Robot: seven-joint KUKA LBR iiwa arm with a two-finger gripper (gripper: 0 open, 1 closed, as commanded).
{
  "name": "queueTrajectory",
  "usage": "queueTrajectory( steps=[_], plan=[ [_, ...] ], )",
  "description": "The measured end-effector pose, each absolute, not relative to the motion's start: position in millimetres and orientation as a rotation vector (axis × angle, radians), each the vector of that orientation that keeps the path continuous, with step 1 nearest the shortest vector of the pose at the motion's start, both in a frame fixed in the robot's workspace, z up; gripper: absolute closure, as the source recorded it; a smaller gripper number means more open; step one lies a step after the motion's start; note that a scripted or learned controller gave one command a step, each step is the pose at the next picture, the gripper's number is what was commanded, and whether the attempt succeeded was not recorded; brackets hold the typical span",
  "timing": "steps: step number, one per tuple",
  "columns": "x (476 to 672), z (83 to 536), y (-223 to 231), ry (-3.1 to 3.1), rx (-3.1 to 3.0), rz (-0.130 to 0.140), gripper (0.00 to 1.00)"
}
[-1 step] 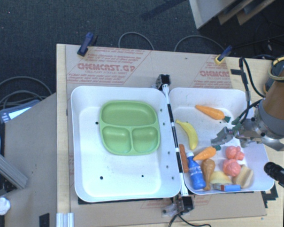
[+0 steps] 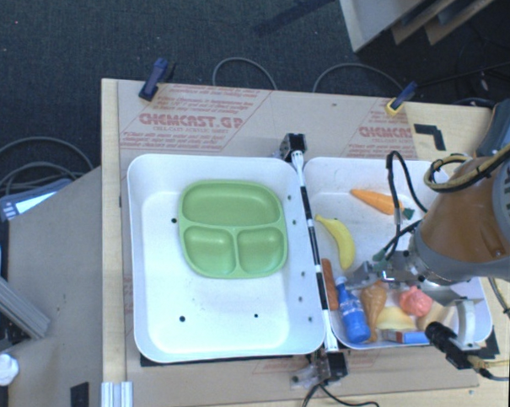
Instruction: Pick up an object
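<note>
While the arm (image 2: pixel 465 220) reaches in from the right, its grey body and orange band cover much of the right bin (image 2: pixel 328 180), and its end effector (image 2: pixel 385 273) sits low over the clutter at the near end of that bin. Whether it is open or closed cannot be told from this angle, since the wrist and the cables hide it, and nothing can be seen gripped by it.

Several small things lie in the right bin. A yellow banana (image 2: pixel 339 238) rests near the bin's left wall, about midway along it. Beyond it, toward the far end, an orange carrot (image 2: pixel 372 200) lies partly behind a black cable (image 2: pixel 394 183). At the near end a blue bottle (image 2: pixel 351 312) lies along the left wall, with a brown and red stick-like item (image 2: pixel 327 283) just beside it. Next to the bottle stands what looks like an ice cream cone toy (image 2: pixel 375 302), then a pale yellow piece (image 2: pixel 392 318) and a pink lump (image 2: pixel 416 301), all crowded together just beside the end effector.

The left bin (image 2: pixel 143 261) holds a green divided plate (image 2: pixel 234 228) lying flat toward its far end, with three compartments facing up. Both bins sit side by side on the counter (image 2: pixel 119 235), which is covered with a printed protective sheet, and a blue clamp (image 2: pixel 155 78) grips its far left corner.
</note>
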State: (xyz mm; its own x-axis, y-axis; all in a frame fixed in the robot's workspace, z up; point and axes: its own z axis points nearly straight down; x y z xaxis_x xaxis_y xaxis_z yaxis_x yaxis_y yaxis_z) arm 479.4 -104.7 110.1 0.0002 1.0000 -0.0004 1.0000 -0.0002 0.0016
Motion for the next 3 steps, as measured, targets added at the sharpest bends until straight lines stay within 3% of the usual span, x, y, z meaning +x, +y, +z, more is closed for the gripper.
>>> queueTrajectory(
  steps=[1,2,3],
  plan=[
    [479.5,119.7,-104.8,2.217,2.221,0.002,1.0],
    [479.4,119.6,-104.7,2.218,2.221,0.002,0.0],
    [479.6,129.2,-104.6,2.216,2.221,0.003,1.0]
  ],
)
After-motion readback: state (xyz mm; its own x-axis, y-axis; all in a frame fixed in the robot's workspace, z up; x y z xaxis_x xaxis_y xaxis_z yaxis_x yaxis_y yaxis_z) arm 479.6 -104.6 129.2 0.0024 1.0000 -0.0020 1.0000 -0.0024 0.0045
